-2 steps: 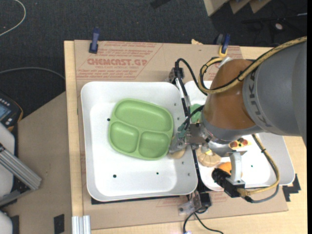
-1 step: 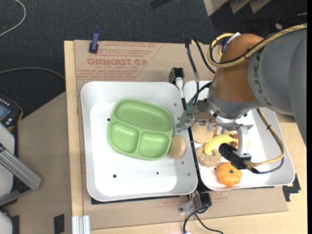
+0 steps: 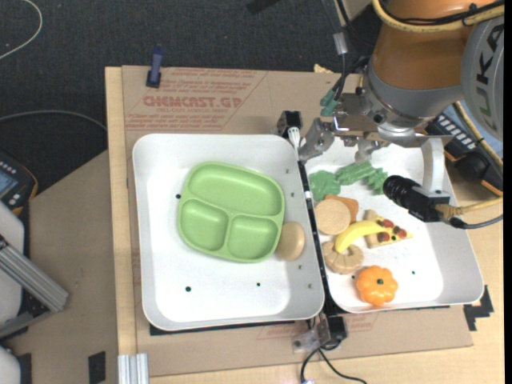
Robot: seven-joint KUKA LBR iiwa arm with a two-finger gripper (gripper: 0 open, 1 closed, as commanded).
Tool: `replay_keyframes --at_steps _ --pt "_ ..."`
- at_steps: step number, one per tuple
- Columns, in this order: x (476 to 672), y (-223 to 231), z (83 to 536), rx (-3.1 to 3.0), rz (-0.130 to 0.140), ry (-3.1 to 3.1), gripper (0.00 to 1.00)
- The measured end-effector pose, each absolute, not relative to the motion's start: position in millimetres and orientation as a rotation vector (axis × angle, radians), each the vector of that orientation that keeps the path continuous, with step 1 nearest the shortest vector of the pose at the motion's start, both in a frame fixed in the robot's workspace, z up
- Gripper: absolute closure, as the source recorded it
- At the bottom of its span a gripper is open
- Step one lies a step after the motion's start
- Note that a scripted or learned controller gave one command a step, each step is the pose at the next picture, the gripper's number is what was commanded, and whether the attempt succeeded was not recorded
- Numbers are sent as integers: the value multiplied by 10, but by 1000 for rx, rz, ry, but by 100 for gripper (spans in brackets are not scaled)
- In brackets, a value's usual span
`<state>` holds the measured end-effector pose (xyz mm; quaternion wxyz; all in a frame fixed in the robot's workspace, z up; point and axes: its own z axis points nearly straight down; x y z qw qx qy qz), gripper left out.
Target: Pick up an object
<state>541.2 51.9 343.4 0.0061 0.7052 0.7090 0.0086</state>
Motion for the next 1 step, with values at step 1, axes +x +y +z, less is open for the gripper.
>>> replay_keyframes --at_steps 1 --pt "5008 1163 3278 2216 -3 2234 0"
